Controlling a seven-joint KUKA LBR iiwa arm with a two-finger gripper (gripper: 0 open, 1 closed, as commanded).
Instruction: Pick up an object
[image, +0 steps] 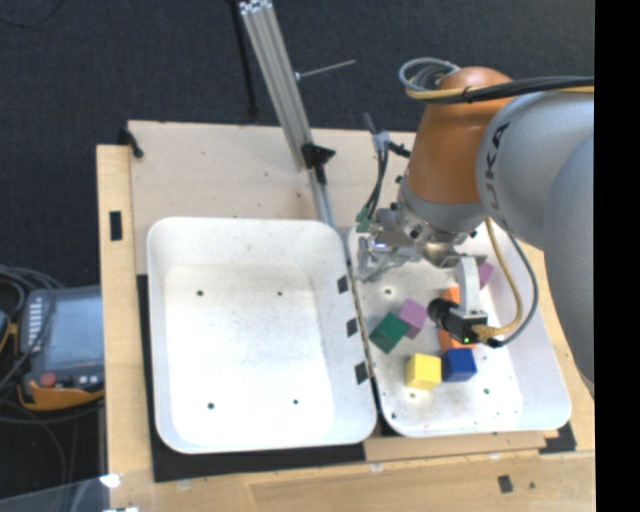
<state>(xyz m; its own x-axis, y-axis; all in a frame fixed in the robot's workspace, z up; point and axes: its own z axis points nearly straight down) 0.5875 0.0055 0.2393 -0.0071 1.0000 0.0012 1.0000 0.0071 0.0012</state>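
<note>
Several blocks are sitting in our right bin (540, 400), and we are hanging our gripper (380, 250) over its upper left corner. The green block (387, 331) is lying nearest, just below it. Its state we cannot tell.

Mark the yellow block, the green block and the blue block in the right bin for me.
yellow block (423, 371): camera view, middle of its top face.
green block (388, 331): camera view, middle of its top face.
blue block (459, 363): camera view, centre of its visible top.
</note>
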